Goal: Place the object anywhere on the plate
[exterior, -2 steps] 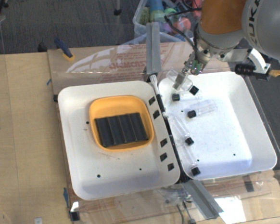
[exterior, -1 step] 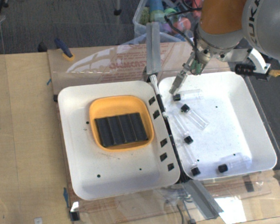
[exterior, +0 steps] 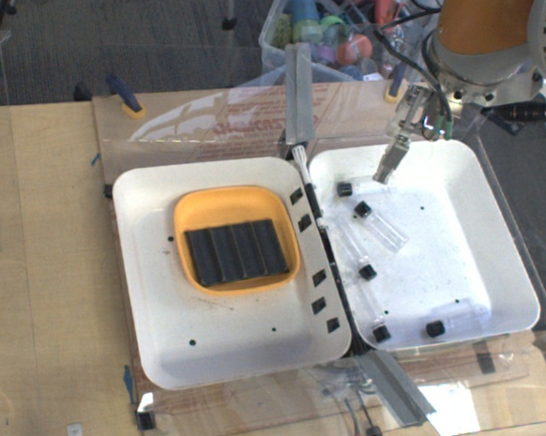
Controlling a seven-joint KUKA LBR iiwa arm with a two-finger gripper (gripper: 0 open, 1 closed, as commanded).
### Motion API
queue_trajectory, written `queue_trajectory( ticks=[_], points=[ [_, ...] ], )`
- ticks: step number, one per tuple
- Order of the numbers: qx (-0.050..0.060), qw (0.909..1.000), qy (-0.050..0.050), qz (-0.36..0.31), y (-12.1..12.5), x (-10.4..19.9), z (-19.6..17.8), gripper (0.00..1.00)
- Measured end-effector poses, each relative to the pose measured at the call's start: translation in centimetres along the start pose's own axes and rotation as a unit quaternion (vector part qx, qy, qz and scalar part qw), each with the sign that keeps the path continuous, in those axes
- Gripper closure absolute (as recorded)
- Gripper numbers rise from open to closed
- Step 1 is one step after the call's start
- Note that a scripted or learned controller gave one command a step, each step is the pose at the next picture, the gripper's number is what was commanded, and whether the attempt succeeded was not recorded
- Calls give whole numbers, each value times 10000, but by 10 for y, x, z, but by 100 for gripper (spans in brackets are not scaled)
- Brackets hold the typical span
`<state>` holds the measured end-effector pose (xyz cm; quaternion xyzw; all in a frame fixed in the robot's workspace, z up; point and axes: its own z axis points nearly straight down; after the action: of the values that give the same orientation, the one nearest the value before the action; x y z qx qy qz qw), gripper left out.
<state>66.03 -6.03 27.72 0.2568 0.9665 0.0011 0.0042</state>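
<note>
A dark ridged block (exterior: pixel 236 251) is seen lying flat inside the yellow plate (exterior: pixel 186 213), approx. centred, w/ plate rim showing on all sides; the plate is set in the left bin (exterior: pixel 161 348), toward its upper middle. If that block is taken as the task's object, the placing is judged done: it is fully on the plate, not hanging over the edge, and nothing is touching it. The gripper (exterior: pixel 389 167) is seen well apart from the plate, over the upper part of the right bin (exterior: pixel 503 269), tilted down and to the left, w/ the orange band of the arm above it. How far the claw is open cannot be told at this angle and res.; no item is seen gripped at its tip. In the right bin a clear, tube-like piece (exterior: pixel 384 232) is lying just below the gripper tip, hard to make out against the white floor, and a few small black bits (exterior: pixel 367 272) are scattered nearby. If the clear piece were the intended object instead, nothing would be done yet: pick, carry across to the left bin, and release on the plate would all be left. On balance, the task is judged complete, w/ only arm clearance remaining.
</note>
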Motion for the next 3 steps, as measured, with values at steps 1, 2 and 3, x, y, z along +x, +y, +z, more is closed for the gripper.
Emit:
queue_trajectory(
  ticks=[1,2,3],
  points=[
    [-27,10000,-34,10,1,-1,-11,100],
    [8,9971,24,-756,-15,-7,-1,100],
    [0,9926,-4,-1210,-26,-15,-40,100]
  ],
)
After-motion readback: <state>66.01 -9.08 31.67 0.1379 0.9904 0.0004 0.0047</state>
